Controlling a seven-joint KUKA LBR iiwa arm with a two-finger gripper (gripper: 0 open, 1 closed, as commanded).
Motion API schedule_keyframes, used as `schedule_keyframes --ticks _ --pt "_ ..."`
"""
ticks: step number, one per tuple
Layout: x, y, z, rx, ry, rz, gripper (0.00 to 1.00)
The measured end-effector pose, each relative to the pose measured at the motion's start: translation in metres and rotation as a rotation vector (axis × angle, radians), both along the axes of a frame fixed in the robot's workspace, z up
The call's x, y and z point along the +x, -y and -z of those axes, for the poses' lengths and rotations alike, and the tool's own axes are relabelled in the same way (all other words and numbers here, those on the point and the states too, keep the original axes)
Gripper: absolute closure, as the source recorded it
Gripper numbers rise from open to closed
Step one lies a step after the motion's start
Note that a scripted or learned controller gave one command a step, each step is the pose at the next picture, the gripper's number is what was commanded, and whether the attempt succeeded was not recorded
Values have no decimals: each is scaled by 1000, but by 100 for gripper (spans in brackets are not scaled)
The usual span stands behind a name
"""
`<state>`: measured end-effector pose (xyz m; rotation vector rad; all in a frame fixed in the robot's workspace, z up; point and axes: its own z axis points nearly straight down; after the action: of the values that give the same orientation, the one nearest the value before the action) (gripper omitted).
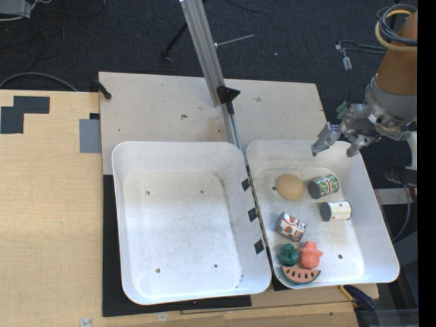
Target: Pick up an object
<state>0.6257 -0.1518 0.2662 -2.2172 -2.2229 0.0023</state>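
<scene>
Gripper (338, 139), fingers spread and empty, above the can (323, 185) (potato (290, 187) just left): a descent may nudge both.

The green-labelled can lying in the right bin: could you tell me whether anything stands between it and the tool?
Nothing visible does. The tool hangs open above the right white bin's far rim, and bare bin floor lies between it and the green-labelled can. The tan rounded lump sits beside the can, off that line.

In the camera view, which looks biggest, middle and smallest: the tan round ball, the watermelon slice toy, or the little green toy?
Largest to smallest:
1. Watermelon slice toy and tan round ball, too alike to rank
2. Little green toy
</scene>
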Motion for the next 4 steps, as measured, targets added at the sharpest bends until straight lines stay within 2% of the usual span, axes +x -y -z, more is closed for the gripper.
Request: schedule_keyframes --ticks 1,4 --pt "0 0 0 0 0 -1 0" --pt "-2 -20 149 1 -5 1 0"
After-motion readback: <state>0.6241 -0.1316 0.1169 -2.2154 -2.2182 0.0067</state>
